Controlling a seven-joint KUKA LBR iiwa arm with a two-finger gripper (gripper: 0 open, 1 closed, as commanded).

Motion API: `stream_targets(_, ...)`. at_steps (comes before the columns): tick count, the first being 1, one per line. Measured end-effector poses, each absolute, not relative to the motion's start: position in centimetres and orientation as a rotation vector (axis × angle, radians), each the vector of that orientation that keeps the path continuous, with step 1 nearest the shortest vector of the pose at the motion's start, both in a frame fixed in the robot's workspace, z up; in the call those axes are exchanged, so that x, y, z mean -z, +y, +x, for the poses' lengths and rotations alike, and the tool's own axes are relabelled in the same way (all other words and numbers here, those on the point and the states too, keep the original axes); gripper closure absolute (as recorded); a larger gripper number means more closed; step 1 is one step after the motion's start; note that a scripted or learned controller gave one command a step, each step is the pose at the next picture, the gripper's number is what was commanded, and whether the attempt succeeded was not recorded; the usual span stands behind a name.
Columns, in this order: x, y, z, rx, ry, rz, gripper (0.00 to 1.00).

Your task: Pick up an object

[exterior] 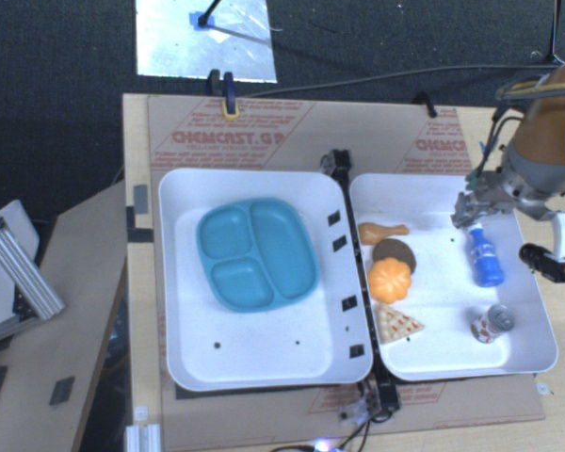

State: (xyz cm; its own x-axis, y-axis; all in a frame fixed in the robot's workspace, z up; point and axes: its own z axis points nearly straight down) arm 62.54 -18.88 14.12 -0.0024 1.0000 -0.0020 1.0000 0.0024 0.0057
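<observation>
partly cropped, the gripper (473,205) hovers above the blue bottle (485,257).

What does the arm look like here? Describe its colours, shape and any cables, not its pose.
The arm enters from the right as a rounded, bulky grey body with a broad orange band above the wrist. Below that sits a grey metallic gripper, blocky and angular. A thin blue cable runs down the wrist's left side toward the gripper. A separate black piece juts out lower right; what it is cannot be told.
</observation>
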Motion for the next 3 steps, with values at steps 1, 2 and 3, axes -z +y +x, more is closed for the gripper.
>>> stream_targets(1,-20.2,-18.6,63.6,-0.007,2.222,2.209,1.0)
stream_targets(2,-24.7,-19.0,63.9,-0.006,2.223,2.21,1.0)
stream_targets(3,-29.7,-19.1,64.1,-0.006,2.224,2.208,1.0)
